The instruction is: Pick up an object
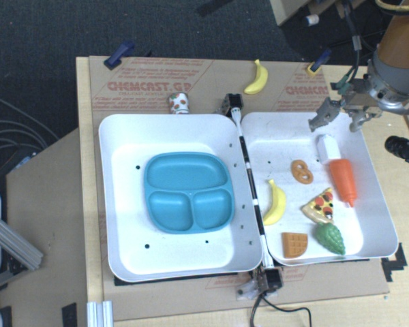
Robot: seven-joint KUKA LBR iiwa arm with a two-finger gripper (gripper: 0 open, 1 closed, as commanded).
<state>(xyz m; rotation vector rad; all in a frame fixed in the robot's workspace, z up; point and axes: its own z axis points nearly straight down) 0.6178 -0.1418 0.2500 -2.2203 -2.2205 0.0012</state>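
Six toy foods lie in the right bin (pixel 375 210): carrot (pixel 343 180), pretzel (pixel 302 172), banana (pixel 275 203), pizza slice (pixel 320 207), waffle (pixel 294 244) and green vegetable (pixel 330 238). Gripper (pixel 341 118) hovers above the bin's far edge, fingers spread, holding nothing.

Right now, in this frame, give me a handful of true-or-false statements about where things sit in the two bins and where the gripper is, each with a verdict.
1. The blue tray lies in the left bin. True.
2. The carrot lies in the left bin. False: it is in the right bin, near its right wall.
3. One banana lies on the bench behind the bins. True.
4. The gripper holds the pretzel. False: the pretzel lies on the bin floor, apart from the gripper, which hangs over the right bin's far edge with nothing between its fingers.
5. The waffle lies beside the pizza slice at the far edge. False: it is at the near edge.
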